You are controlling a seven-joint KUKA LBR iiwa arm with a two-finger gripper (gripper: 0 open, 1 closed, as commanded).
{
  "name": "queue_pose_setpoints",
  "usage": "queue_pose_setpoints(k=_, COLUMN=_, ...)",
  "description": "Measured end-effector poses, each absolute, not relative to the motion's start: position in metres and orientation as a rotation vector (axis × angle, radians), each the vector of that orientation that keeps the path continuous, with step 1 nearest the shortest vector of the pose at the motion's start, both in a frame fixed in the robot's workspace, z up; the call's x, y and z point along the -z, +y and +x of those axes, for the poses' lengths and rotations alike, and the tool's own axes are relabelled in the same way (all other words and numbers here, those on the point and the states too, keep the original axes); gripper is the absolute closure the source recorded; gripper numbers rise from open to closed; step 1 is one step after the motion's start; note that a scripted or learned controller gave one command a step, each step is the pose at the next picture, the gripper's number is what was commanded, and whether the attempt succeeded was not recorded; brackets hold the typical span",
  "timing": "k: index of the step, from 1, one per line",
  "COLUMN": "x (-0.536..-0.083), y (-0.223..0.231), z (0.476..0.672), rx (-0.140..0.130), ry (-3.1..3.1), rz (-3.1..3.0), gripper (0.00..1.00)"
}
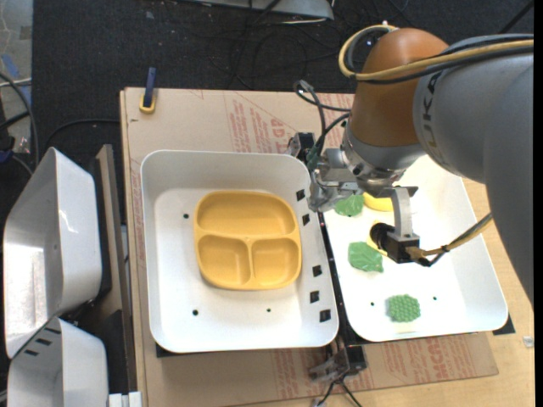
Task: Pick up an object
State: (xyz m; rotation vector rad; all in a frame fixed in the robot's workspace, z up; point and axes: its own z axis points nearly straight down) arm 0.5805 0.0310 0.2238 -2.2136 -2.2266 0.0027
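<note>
Your gripper (373,195) hangs low over the back of the right bin (475,295), just beside the wall it shares with the left bin (161,227). I cannot tell from this view how the fingers stand, since the wrist and its orange band cover them, so do not count on anything being held.

Three green pieces and a sliver of yellow lie in the right bin. The nearest is a green piece (349,203) peeking out right under the gripper, with the yellow piece (379,203) touching the tool's far side. A flatter green lump (365,257) sits near the bin's middle, and a round, knobbly green one (404,308) lies well apart toward the front.

All look like small, light toy foods, probably soft plastic or foam, not fragile. Expect them to skid on the smooth white floor if you nudge them. Take the knobbly one across its width, where the texture should give grip. The yellow divided plate (249,237) in the left bin is stiff, wide and awkward.
</note>
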Motion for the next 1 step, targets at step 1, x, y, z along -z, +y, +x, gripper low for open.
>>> queue_pose_setpoints(k=1, x=-0.2356, y=0.0802, z=0.5559, rx=-0.001, ry=-2.228, rz=-2.212, gripper=1.0)
